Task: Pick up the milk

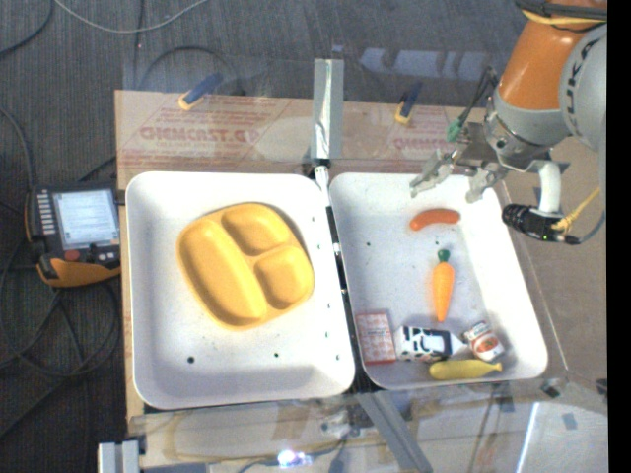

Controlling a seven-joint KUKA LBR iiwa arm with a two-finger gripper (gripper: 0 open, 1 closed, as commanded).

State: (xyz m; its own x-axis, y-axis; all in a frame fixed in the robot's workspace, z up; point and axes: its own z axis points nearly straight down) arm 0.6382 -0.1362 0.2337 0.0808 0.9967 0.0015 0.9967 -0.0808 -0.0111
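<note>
Over the right bin's point(513, 264) far edge, at about one o'clock in the view, the gripper point(453, 178) hangs with its two fingers spread apart and nothing between them; the grey arm point(552, 67) slants in from the upper right.

At nine o'clock, the left bin point(148, 343) carries a yellow divided tray point(246, 262). In the right bin, a small red-and-white card point(375, 335) lies at the near left, then the milk point(426, 342), a black-and-white carton on its side near the front wall. A yellow banana point(465, 370) lies just beside it, and a small can point(484, 341) at its right. A carrot point(443, 285) and an orange sausage point(435, 219) lie between milk and gripper. Bare white floor opens left of the carrot.
</note>
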